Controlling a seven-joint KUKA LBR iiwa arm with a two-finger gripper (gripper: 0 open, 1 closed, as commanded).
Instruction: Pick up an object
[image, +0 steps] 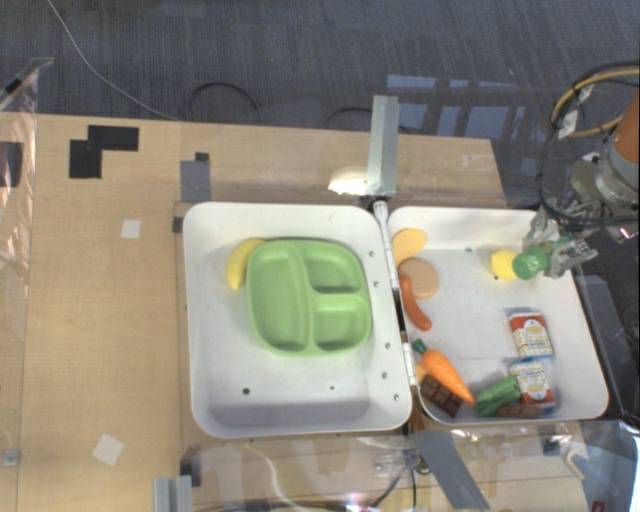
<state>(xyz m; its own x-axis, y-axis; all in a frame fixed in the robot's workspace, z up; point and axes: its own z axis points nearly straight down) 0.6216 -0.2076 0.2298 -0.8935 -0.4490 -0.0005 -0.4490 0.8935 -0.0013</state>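
The right bin holds several toy foods. A small green piece lies near its far right wall with a yellow ball-like piece touching its left side. My gripper hangs low right over the green piece's right end, and the arm's wrist comes in from the right edge. I cannot make out whether the green piece is gripped or just lying under the gripper.
Also in the right bin: a yellow-orange slice, a brown disc, a red sausage, a carrot, a chocolate piece, a green vegetable and two small cartons. In the left bin, a green divided plate covers part of a banana.
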